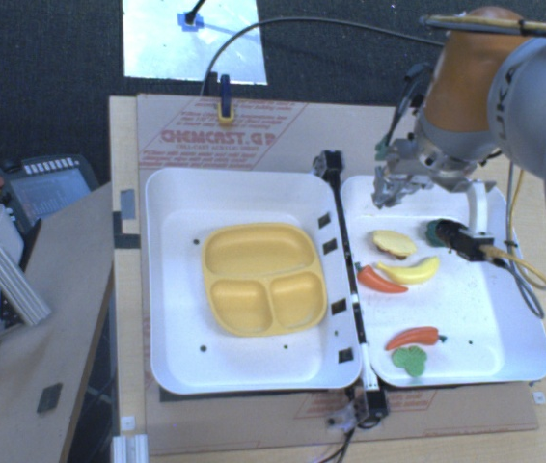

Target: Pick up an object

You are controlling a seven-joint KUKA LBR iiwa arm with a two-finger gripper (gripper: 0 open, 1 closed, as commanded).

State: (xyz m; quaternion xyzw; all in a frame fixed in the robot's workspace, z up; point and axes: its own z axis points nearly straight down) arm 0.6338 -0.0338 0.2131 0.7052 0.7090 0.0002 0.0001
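Observation:
Several toy foods lie in the right bin (505,355). A pale slice with a brown rim (394,244) sits near the bin's back left, with a yellow banana (418,271) and a red chili (379,280) just in front of it. A dark green piece (442,231) lies to the right of the slice. Toward the front are a red-orange pepper (413,337) and a green broccoli (409,360). My gripper (386,196) hangs over the back left of this bin, a little behind the pale slice and above the floor. I see nothing held in it.
The left bin (172,258) holds a yellow divided tray (259,278). A black divider with clips (339,258) runs between the bins. A cable (524,268) loops over the right bin's right side. A control pendant (46,186) rests on the side table at left.

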